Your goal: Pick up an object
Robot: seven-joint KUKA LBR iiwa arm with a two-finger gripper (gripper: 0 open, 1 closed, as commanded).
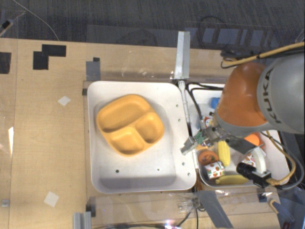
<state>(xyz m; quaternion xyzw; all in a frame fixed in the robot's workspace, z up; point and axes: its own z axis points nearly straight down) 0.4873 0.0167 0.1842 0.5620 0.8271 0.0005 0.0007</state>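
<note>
On your left, a yellow three-compartment plastic tray (pixel 130 124) lies alone in the left white bin (pixel 109 175). To the right, the hand (pixel 206 138) hangs over crowded toy food, near a yellow corn cob (pixel 223 152); I cannot tell its finger state.

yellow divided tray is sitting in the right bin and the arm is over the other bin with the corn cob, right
Not quite. The camera view shows the yellow divided tray in the left bin, not the right one. The rest stands: the arm is over the other bin, where the corn cob lies.
</note>
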